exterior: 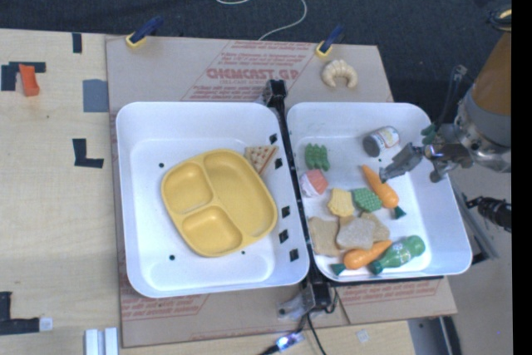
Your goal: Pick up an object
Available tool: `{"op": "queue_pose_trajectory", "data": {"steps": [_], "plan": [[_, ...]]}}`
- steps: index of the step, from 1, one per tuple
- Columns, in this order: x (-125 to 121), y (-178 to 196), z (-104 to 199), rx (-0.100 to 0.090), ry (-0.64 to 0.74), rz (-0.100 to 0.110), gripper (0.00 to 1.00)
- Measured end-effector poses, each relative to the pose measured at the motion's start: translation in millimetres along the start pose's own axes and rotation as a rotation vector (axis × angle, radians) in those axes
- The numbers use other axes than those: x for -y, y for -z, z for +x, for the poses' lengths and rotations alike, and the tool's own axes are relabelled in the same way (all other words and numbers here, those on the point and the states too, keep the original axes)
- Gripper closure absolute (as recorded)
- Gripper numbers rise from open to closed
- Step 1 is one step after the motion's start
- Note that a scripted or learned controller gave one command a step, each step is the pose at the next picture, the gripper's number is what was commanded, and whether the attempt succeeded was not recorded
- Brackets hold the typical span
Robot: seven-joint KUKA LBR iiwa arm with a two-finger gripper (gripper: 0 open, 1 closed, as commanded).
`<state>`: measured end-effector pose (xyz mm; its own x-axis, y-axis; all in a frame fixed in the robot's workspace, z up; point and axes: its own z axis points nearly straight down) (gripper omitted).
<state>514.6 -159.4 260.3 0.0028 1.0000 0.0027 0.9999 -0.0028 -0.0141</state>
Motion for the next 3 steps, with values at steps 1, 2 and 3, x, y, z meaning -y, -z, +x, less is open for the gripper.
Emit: {"op": "queue_pose_trajectory", "data": {"steps": [1, 2, 3], "plan": [[-2, 6, 0, 0.002, 0.004, -0.012, 0.00], [2, -56, 6, 0.001, 0.004, -0.007, 0.00], [9, -105, 14, 0.001, 0.004, -0.008, 0.00]]}}
